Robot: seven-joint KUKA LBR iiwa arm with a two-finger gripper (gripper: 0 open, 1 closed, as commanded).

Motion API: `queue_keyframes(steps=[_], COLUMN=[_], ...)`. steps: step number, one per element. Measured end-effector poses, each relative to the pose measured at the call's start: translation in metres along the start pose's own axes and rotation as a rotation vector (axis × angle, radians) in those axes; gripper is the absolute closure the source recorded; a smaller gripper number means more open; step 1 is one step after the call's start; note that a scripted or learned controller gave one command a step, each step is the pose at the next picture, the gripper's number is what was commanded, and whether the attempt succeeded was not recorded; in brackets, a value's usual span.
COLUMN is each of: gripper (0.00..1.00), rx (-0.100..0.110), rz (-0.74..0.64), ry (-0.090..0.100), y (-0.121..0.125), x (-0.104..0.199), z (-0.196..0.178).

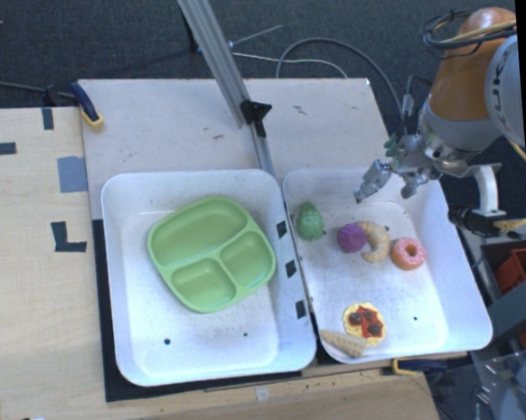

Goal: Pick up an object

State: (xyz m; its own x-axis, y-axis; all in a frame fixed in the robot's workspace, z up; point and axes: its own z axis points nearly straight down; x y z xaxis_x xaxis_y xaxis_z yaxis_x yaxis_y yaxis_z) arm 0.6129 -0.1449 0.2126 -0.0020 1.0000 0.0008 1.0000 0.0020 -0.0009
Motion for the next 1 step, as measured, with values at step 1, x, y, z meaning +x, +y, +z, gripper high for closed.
queue_keyframes(steps=[1], gripper=[0.00], rx=[0.000], rz=[-0.001], ry=[0.000], y=[0.0000], x=[0.0000], z=[0.0000])
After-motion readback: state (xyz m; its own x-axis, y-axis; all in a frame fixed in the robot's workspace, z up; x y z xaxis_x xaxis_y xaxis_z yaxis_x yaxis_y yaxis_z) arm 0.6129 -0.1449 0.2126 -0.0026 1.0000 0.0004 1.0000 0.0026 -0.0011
